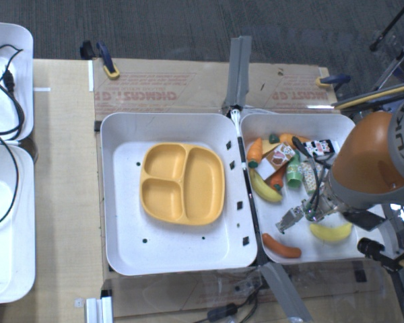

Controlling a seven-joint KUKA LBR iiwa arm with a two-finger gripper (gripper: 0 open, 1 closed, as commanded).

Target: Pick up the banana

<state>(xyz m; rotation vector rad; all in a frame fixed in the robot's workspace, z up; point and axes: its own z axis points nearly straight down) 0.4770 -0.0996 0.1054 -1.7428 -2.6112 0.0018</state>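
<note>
Since your end effector (297, 215) hangs low in the right bin (323, 254) — grip state I cannot tell — note the nearest banana (331, 231) just to its right, long axis across the bin.

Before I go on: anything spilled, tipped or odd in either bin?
Nothing spilled. The yellow three-compartment plate lies flat in the left white bin. The right white bin holds toy food, including two yellow bananas, jumbled but inside its walls.
</note>
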